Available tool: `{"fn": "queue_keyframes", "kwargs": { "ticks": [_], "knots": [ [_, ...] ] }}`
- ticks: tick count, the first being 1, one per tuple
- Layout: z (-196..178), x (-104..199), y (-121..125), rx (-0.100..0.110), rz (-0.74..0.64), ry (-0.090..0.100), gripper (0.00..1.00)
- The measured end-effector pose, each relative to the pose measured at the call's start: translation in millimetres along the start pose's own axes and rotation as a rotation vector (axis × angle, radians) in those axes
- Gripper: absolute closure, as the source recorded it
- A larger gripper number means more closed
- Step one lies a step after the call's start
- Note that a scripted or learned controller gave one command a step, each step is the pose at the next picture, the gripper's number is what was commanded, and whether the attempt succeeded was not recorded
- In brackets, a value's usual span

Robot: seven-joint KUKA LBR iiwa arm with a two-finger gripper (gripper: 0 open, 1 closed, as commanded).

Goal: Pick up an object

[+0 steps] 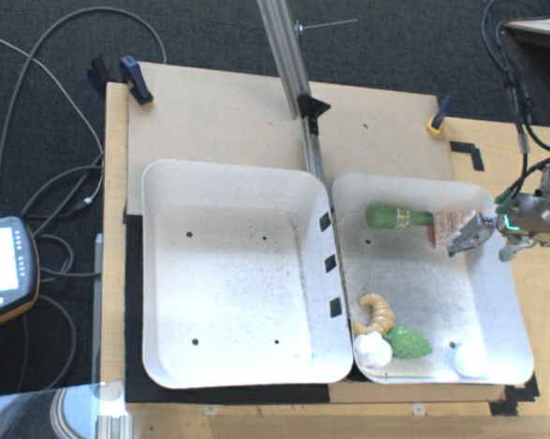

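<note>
White right bin (494,304): end effector (485,236) at its far-right rim.

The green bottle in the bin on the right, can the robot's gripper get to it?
Probably yes. The green bottle lies on its side in the right bin, with bare floor around its green end. The gripper is close, at the bottle's other end, where a reddish packet lies against the neck and might get bumped.

Two white bins (160,253), one green bottle (397,217), four other small objects (393,342).
</note>
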State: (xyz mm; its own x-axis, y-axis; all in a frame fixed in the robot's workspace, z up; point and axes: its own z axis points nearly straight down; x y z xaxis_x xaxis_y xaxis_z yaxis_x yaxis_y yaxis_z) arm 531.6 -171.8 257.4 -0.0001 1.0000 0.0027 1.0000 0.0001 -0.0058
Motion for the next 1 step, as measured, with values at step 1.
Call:
{"fn": "queue_keyframes", "kwargs": {
  "ticks": [1],
  "knots": [
    [-1.9,0.1,0.5,-0.004,-0.001,-0.001,0.00]
  ]
}}
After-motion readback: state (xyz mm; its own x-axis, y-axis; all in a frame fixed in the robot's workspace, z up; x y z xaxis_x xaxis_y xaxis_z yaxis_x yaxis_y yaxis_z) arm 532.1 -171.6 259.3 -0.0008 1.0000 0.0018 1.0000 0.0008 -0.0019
